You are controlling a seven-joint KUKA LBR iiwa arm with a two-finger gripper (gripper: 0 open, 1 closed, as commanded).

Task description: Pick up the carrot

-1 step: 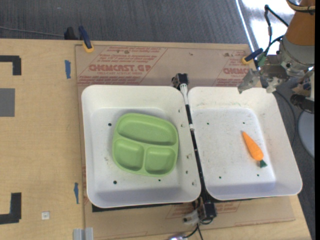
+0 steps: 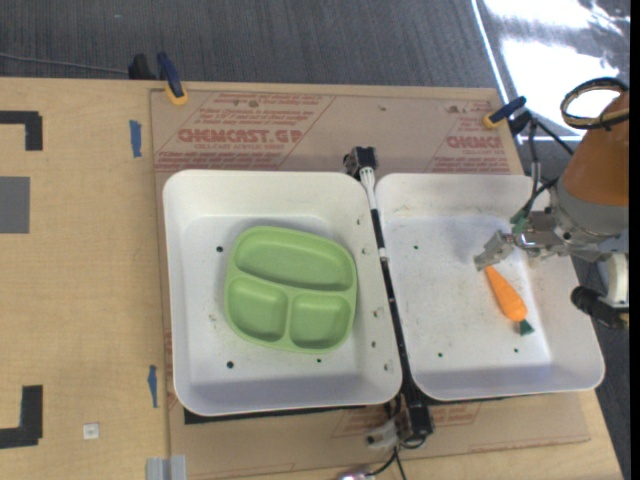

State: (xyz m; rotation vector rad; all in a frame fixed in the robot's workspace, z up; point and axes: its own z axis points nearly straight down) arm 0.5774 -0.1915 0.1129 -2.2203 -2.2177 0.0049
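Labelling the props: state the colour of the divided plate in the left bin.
Light green all over, seen in the camera view: divided plate.

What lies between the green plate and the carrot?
In the camera view, the rims where both bins meet, then bare right bin floor, separate the green plate and carrot.

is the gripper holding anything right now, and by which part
Nothing is held. The gripper hangs just above the carrot, which lies loose on the right bin's floor.
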